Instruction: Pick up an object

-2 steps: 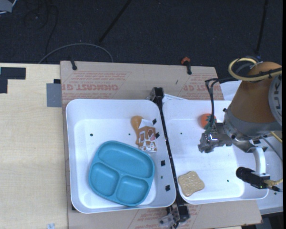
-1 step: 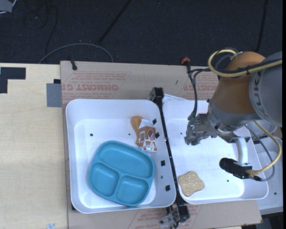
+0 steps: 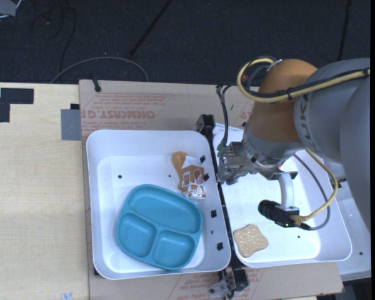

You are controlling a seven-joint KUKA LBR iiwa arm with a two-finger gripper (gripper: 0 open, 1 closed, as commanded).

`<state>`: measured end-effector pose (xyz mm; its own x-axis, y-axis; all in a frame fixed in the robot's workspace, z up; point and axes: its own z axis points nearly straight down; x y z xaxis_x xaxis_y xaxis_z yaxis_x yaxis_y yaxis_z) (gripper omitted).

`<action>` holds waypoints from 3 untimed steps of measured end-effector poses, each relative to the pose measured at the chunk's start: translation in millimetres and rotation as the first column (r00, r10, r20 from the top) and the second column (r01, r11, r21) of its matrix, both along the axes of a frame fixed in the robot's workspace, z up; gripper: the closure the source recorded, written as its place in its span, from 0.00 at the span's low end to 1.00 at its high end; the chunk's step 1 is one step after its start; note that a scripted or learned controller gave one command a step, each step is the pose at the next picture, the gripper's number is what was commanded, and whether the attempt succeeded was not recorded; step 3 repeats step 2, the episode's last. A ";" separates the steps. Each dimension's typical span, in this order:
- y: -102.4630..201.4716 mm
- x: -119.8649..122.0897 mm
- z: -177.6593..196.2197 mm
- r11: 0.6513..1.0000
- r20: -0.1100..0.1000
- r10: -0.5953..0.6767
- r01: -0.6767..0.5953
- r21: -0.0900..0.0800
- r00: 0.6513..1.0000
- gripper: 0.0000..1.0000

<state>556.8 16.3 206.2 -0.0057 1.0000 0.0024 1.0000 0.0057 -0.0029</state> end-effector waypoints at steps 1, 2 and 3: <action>41.3 24.0 8.9 1.000 0.002 -0.001 0.001 -0.001 1.000 1.00; 91.0 45.6 2.9 1.000 0.001 -0.001 0.001 -0.001 1.000 1.00; 91.0 45.6 2.9 1.000 0.001 -0.001 0.001 -0.001 1.000 1.00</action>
